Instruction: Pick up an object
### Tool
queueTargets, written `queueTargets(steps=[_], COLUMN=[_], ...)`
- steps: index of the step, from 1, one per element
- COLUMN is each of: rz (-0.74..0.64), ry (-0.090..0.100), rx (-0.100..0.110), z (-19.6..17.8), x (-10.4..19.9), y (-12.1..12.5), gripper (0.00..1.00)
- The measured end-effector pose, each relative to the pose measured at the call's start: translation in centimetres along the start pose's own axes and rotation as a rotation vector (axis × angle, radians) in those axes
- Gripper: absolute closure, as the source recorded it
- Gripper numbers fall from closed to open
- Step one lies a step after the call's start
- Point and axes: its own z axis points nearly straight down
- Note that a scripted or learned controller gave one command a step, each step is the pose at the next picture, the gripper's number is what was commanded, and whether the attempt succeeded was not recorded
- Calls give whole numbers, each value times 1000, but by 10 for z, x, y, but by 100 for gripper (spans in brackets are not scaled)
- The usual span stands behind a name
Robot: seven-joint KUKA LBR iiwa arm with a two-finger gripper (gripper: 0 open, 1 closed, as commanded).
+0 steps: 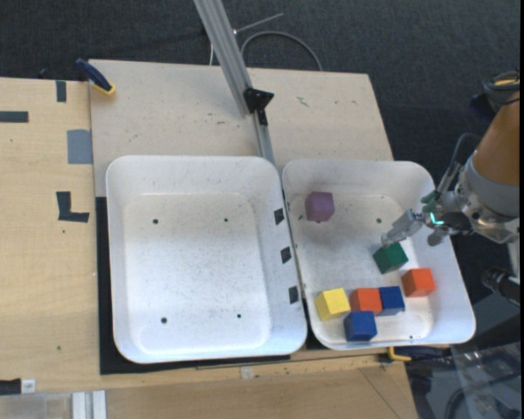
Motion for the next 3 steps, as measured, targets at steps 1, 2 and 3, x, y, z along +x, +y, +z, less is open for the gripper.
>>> queueTargets(steps=[1,2,3], rz=[-2,0,-1], ry=[-1,0,0], rx=[-4,2,1], z=[-2,57,101], x=[0,-4,1], y=[1,-8,-9], gripper=[0,0,0])
